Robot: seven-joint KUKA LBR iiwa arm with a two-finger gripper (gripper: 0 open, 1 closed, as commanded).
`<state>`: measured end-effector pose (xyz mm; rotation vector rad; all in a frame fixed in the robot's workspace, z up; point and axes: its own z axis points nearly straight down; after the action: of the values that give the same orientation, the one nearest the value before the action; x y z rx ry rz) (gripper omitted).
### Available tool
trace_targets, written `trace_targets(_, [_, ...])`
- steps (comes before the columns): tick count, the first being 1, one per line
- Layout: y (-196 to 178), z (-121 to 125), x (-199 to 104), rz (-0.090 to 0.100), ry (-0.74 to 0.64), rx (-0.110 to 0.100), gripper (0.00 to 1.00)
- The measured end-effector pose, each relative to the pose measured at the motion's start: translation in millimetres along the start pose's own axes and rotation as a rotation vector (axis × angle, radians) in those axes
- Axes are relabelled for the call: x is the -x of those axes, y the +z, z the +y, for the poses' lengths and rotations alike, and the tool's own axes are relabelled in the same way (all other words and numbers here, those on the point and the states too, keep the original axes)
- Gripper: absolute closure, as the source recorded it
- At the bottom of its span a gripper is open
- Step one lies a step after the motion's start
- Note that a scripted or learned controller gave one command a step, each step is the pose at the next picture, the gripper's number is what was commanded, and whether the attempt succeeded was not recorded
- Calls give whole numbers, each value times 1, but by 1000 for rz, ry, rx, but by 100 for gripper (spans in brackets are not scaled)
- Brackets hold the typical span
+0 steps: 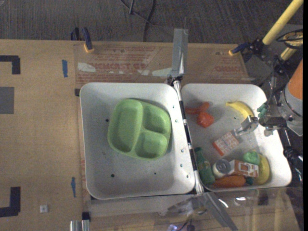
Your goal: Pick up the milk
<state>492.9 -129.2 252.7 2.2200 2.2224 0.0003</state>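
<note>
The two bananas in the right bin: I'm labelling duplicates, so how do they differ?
The upper banana lies near the bin's far edge with bare floor around it; the lower banana sits in the near right corner, packed against a green toy and the milk carton. The upper one shows its whole curve; the lower is partly covered. Both are yellow.

Robotics lab: taped cardboard bench, clamps, cables.

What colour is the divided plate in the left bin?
Light green divided plastic plate, per camera view.
</note>
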Motion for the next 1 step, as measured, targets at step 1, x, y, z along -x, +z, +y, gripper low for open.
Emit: trace_targets(1, [153, -12, -28, -5, -135, 4, 0])
